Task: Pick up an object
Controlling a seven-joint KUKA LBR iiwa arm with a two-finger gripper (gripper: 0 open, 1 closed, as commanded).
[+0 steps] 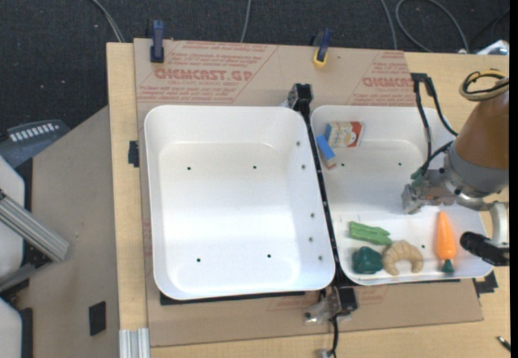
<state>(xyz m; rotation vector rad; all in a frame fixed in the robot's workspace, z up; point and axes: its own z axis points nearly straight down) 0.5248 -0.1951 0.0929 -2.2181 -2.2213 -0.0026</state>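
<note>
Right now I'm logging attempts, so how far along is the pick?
Nothing looks picked yet: the carrot, croissant and green bean lie in the right bin. In hand: the gripper is low in that bin, nothing visibly between its fingers. Left: grasp and lift.

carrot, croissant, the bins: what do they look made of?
Carrot: probably moulded plastic, going by its uniform bright orange, smooth skin and green tip; likely a toy.
Croissant: tan, matte, with moulded ridges; plastic or rubber toy, hard to say which.
Bins: white, thin-walled with rounded rims and a slight sheen; looks like formed plastic.
</note>
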